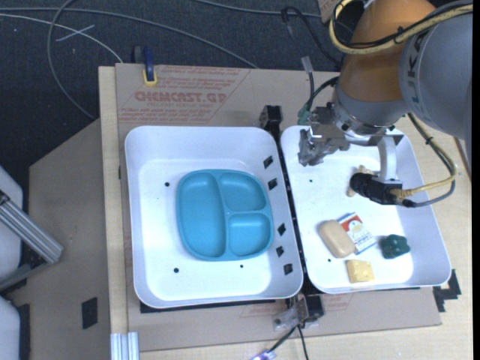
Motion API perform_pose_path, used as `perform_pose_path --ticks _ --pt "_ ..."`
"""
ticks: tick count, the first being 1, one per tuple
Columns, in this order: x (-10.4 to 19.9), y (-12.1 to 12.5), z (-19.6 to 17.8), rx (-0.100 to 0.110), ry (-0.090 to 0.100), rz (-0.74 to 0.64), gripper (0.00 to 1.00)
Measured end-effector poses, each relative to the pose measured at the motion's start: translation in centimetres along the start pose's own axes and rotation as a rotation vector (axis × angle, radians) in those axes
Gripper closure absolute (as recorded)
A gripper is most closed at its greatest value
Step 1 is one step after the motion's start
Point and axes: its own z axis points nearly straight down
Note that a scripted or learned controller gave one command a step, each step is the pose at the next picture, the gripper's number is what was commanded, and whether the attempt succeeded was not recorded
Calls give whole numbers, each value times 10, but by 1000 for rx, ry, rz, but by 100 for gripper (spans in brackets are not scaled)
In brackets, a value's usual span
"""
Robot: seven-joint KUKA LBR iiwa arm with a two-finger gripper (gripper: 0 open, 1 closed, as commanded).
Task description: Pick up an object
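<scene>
A: What does the overhead camera show of the arm?

B: The arm [420, 58] reaches in from the right over the top of the right bin [427, 276]. Its gripper [311, 150] hangs above the bin's upper left part, near the wall between the two bins. The fingers are too small and dark against the mount to read, so whether they are parted or closed cannot be told. Nothing is seen between them.

A: And the things it could pick?

B: They lie in the lower half of the right bin, well apart from the gripper. There is a tan block [336, 238], a small red and white box [358, 231] just beside it, a yellow piece [361, 271] below, and a dark green lump [393, 246] to the right. The left bin [142, 223] holds a blue divided tray [223, 214].

A: Which looks easiest to take?

B: Probably the tan block. It looks light and stiff, with rounded sides, so a pinch across its narrow width would likely hold. The box beside it crowds one side, and a finger could catch it. The tray looks too broad and slick to pinch except at its rim.
</scene>
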Motion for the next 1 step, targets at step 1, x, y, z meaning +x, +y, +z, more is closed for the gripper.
perform_pose_path --ticks 1 --pt "47 19 11 1 -1 1 100"
